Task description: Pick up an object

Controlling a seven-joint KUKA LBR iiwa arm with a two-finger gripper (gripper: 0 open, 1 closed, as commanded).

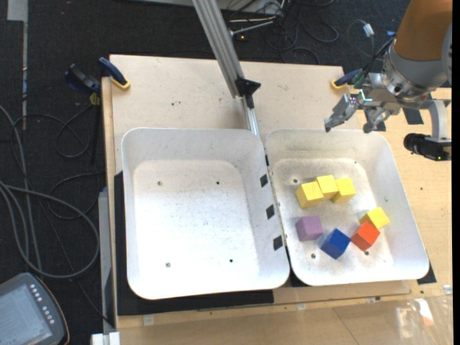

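The right bin (399, 165) holds several small blocks. Three yellow blocks (325, 188) lie in a row near its middle. A purple block (310, 227), a blue block (335, 243), a red block (366, 235) and another yellow block (377, 218) sit nearer the front. My gripper (357, 118) hangs above the bin's far rim, well clear of the blocks, with its two fingers spread open and nothing between them.
The left bin (144, 164) lies beside the right one. A slanted metal pole (219, 38) crosses the back of the bench and ends at the bins' shared edge. Clamps (115, 74) sit at the bench's far corners.
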